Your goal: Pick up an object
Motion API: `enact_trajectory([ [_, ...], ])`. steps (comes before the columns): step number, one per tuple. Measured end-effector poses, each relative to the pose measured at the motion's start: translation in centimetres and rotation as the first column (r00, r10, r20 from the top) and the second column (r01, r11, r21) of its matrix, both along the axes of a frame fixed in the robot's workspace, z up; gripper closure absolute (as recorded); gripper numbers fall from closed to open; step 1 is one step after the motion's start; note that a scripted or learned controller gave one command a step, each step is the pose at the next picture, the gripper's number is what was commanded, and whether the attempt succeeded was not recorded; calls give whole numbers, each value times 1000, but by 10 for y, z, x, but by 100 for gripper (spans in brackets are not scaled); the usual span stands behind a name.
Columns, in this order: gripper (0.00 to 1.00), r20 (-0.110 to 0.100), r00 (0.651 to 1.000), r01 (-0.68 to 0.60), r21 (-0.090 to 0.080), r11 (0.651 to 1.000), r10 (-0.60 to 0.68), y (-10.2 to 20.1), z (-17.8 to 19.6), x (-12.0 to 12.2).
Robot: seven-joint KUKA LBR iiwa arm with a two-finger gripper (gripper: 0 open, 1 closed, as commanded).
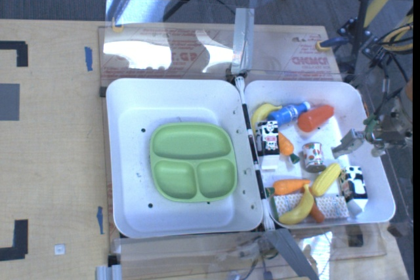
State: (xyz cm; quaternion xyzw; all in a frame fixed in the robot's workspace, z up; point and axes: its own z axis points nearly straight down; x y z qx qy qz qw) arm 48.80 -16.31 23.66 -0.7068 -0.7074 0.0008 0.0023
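Currently noted: gripper [346,143] over right edge of right bin [380,206], finger state impossible to tell, nothing seen held; nearest candidate, small can [313,155], lying just left of gripper, banana [326,178] below-left, long axis slanted.

Divided tray [193,162] in left bin [125,108], toy foods crowding right bin [375,203], hand [357,141] at its right edge

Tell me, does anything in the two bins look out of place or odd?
Nothing looks spilled or broken. The right bin is crowded: toy foods lie jumbled, and the lower banana rests partly on the carrot. The green tray lies flat in the left bin.
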Motion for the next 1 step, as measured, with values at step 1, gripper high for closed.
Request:
enact_trajectory([
  [1,0,6,994,-108,-3,994,108,-2,-134,-1],
])
